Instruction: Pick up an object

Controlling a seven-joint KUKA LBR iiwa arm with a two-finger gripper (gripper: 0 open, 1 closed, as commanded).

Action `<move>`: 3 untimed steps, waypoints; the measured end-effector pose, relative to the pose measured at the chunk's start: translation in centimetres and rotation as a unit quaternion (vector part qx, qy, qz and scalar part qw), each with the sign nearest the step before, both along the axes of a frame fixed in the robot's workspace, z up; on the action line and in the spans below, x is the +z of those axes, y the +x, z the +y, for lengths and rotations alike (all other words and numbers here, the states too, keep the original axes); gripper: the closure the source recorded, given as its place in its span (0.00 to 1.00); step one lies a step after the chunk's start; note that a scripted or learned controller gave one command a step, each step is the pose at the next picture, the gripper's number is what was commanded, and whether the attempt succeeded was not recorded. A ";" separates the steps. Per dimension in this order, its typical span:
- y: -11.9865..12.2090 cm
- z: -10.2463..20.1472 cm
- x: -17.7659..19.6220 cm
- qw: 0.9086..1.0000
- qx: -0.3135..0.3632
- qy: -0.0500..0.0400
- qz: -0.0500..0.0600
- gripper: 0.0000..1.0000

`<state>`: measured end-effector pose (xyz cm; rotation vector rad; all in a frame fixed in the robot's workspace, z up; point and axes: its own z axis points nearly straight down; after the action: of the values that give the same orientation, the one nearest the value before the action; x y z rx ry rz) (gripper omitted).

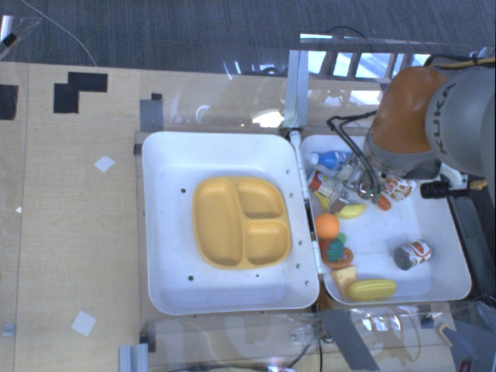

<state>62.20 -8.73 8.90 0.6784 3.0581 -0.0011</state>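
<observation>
Over the right bin point(442, 231) the grey arm point(457, 122) comes in from the right edge, its orange band point(403, 115) sitting big and round above the wrist, cables looping round it. Down at the tip, the gripper point(346, 186) is dipped into the bin's upper left corner, right in among a cluster of small things, and from this angle whether it is spread or pinched together cannot be told; nothing can be seen held by it. Just beside it lies a blue object point(332, 160) against the back wall, with a red-and-white packet point(319, 183) below that, near the bin's left wall. A small yellow banana-shaped piece point(353, 211) sits just under the gripper, and a red-and-white patterned item point(397, 187) lies to its right, under the wrist. Further down the left wall there's an orange ball point(327, 226), then a green leafy toy point(335, 248) touching an orange-red piece point(339, 257) beneath it. Along the front wall rests a long yellow object point(371, 288), with a tan block point(344, 276) at its left end. Well apart, out in the open floor of the bin, a grey can with a red-and-white label point(411, 254) lies on its side. Across in the left bin point(170, 208), a yellow divided tray point(240, 222) sits in the middle, three compartments facing up.
</observation>
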 end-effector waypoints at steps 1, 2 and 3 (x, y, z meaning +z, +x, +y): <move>0.5 0.2 1.4 1.000 0.002 0.000 -0.008 1.00; 0.7 0.2 2.7 1.000 0.003 0.000 -0.012 1.00; 1.0 7.4 10.3 0.999 0.034 0.002 -0.005 1.00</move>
<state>63.21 -1.33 19.17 0.5738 3.0706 0.0083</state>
